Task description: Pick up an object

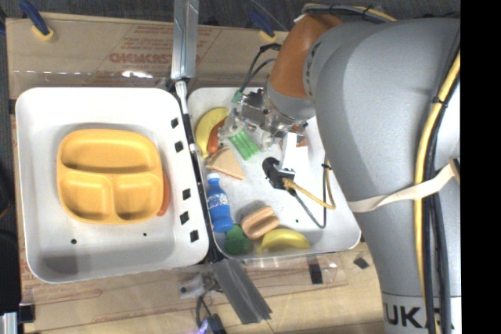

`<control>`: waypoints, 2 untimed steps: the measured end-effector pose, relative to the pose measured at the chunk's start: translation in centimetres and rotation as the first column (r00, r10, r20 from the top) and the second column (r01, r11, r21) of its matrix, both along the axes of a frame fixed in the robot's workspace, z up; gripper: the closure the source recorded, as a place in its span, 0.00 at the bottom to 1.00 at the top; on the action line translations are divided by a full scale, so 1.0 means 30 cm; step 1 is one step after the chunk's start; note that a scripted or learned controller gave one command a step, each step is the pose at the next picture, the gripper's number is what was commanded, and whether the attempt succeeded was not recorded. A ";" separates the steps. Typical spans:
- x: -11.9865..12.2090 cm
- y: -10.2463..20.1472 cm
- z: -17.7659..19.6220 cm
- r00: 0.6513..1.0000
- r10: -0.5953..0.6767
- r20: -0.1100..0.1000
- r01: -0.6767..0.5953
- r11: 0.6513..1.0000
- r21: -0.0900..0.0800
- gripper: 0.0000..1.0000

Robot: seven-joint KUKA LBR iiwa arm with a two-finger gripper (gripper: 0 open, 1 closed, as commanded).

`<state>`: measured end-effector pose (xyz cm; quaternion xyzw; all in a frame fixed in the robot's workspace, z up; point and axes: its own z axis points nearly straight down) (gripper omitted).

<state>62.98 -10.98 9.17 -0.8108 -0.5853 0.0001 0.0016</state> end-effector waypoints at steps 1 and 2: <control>0.000 0.002 0.033 1.000 0.007 -0.002 -0.007 1.000 -0.001 1.00; 0.092 0.224 0.338 0.973 -0.229 0.002 0.229 0.973 -0.002 1.00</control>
